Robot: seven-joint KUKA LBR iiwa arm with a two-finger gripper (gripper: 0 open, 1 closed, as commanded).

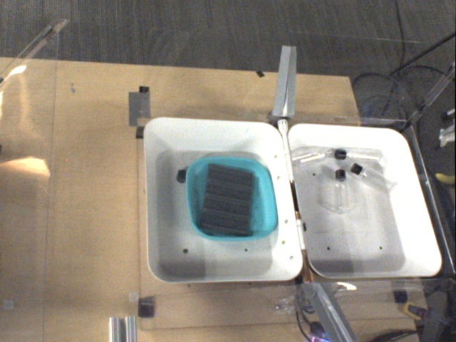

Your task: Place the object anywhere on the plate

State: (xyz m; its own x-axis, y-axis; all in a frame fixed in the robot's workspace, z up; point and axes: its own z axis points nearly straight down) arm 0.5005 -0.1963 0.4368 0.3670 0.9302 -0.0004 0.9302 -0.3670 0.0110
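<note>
On the bench (71,212) two white bins sit side by side; the left bin (160,191) holds a turquoise plate (265,205) at its centre; on the plate lies a dark ribbed block (226,199), flat, covering most of the plate's middle; its long axis runs roughly from twelve to six o'clock, tilted slightly so the far end leans toward one o'clock; its ridges cross that axis. The right bin (420,212) carries a few clear tubes with black caps (340,164) near its twelve o'clock side; whether the robot's hand is released or clenched I cannot tell from here.
</note>
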